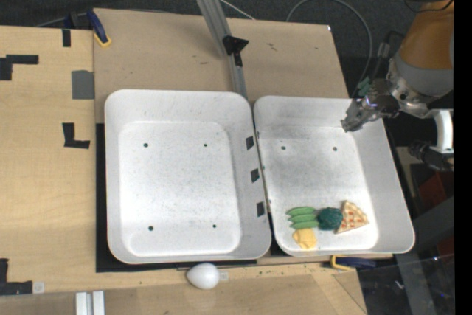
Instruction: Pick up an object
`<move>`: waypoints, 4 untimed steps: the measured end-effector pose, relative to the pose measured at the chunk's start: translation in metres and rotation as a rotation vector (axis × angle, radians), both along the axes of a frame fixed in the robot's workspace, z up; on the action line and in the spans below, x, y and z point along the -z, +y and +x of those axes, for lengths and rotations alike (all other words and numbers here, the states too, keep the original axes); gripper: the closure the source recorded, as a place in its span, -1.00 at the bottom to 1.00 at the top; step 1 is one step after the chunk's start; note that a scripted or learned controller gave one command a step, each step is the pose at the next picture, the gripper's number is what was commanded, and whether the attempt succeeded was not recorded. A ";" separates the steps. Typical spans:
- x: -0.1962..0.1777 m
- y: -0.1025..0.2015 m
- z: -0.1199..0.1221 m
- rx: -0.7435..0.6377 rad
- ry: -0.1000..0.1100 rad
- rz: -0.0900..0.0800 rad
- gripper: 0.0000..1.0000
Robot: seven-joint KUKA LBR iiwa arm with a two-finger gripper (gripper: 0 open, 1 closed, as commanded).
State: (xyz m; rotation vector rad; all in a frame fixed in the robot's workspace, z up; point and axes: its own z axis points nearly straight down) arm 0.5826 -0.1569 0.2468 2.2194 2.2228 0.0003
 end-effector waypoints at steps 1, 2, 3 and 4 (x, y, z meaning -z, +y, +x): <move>-0.004 0.061 0.013 -0.006 0.001 0.002 1.00; -0.009 0.115 0.021 -0.006 0.001 0.002 1.00; 0.005 0.171 0.025 -0.005 0.004 0.002 1.00; 0.002 0.228 0.044 -0.006 0.001 0.002 1.00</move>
